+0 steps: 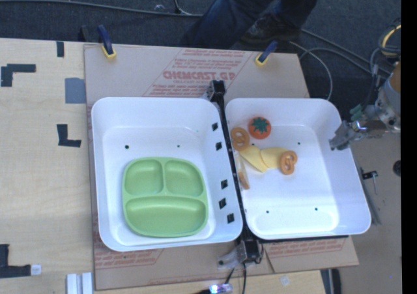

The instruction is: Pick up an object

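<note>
The tool (pixel 340 141) is hanging at the outer rim of the right bin (pixel 326 221), at that bin's far right side, with the arm (pixel 384 113) trailing off behind it to the right. Whether the tool is spread or pressed together cannot be told from this slant; nothing is showing between its tips.

The task's things are lying well apart from the tool, across the bin floor to its left. Nearest to it is a small orange ring (pixel 288 161), touching the end of a yellow piece (pixel 264 158) that is lying flat. Farther left, and a little toward the far wall, a red tomato (pixel 260 127) with a green top is sitting upright. Just beside it, on the side away from the tool, a pretzel (pixel 240 137) is lying near the divider. A thin tan piece (pixel 242 176) is resting against that same inner wall, on the near side of the pretzel.

Beyond the divider, farthest from the tool, the left bin (pixel 107 123) is holding a green tray (pixel 165 196) with three compartments. Both bins are sitting on a cardboard sheet (pixel 195 68) on the table (pixel 32 175).
</note>
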`<move>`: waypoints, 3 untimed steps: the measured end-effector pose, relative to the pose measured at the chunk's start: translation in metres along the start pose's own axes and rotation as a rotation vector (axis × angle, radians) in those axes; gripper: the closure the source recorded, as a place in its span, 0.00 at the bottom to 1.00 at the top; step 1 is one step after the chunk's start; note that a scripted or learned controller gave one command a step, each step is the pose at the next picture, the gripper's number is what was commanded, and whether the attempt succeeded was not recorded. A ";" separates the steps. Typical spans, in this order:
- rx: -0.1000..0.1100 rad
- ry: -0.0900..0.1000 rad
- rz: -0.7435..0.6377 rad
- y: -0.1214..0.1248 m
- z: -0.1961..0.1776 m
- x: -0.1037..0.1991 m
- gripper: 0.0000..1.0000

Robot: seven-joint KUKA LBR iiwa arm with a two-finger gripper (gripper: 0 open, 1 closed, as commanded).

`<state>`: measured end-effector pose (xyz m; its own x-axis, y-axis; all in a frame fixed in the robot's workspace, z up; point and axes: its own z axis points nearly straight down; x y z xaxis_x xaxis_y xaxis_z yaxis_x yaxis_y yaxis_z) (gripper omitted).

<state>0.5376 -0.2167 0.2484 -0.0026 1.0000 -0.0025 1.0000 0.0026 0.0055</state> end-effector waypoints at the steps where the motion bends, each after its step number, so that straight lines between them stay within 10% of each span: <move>1: 0.004 0.002 0.001 0.001 -0.013 0.000 1.00; 3: 0.008 0.003 -0.003 0.003 0.002 0.106 1.00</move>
<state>0.5404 -0.1103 0.2459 -0.0053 1.0000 0.0006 1.0000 0.0053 -0.0024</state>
